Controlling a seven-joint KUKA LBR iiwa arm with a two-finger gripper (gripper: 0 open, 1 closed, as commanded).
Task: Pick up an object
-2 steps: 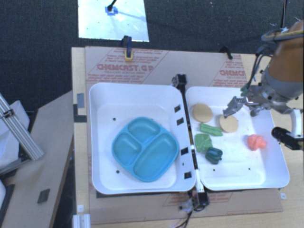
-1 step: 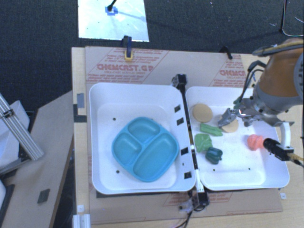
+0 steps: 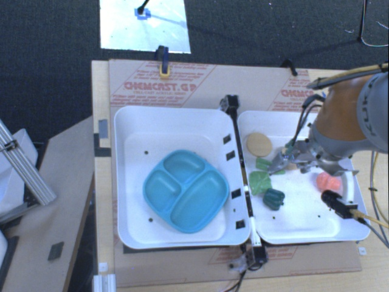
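Note:
My gripper hangs low over the left part of the right bin, with the grey arm and its orange band reaching in from the right. Its tip is right beside a small light green piece. Just below that lies a larger light green piece, and a dark green pepper-like toy sits in front of it. A tan round disc rests near the bin's back left corner. A pink object lies on the right, partly hidden by the wrist.
The left bin holds a blue divided plate. A black divider with clips runs between the two bins. Both bins sit on a cardboard sheet on the bench.

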